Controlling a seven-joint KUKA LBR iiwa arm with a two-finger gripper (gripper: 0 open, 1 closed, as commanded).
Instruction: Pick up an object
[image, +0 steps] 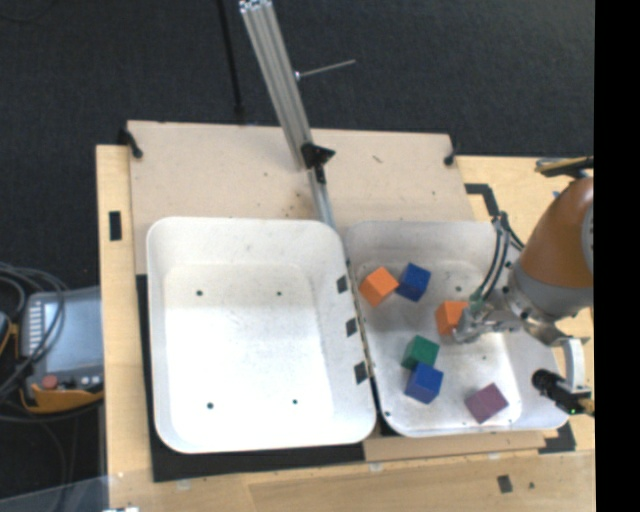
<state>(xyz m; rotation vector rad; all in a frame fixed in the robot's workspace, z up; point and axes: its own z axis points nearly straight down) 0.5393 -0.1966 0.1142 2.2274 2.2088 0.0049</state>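
Observation:
The right bin (400, 245) holds several small cubes. An orange cube (378, 285) and a blue cube (415, 281) lie near its back. A green cube (421, 351) touches a second blue cube (424, 383), and a purple cube (487, 402) lies near the front right. Another orange cube (450, 317) sits mid-right, right against my gripper (466, 326), which reaches down from the right. The arm's orange band (556, 245) rises above it. Whether the orange cube is between the fingers is hidden.
The left bin (250, 330) lies beside the right one. A slanted aluminium post (285, 90) stands behind the bins. Cables and a control pendant (50, 350) lie off the bench's left edge.

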